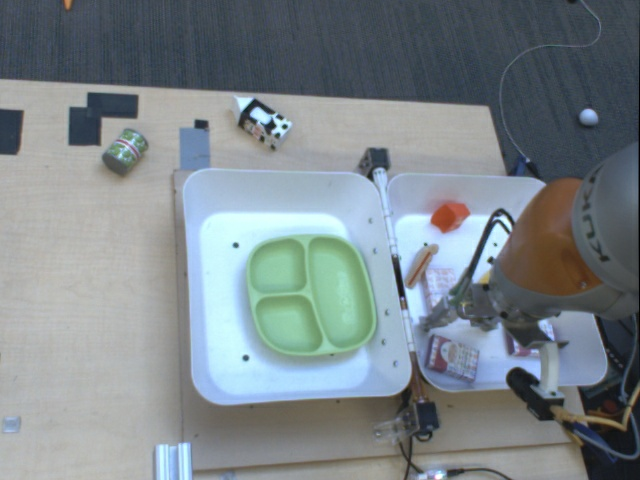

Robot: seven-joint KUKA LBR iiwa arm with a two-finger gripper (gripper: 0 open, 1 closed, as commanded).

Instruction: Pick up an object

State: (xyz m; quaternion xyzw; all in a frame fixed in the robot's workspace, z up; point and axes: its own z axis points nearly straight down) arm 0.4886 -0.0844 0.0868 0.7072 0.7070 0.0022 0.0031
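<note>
The gripper [440, 318] hangs just above the small packet [452, 357] in the right bin [590, 368], its own state impossible to tell.

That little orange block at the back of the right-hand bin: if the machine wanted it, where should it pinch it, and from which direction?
Probably straight down from above, pinching across the two opposite flat sides of the small orange block. It sits low on the floor of the right white bin with bare floor all around it, so fingers could drop on either side. The thin brown stick lies nearby but apart from it.
</note>
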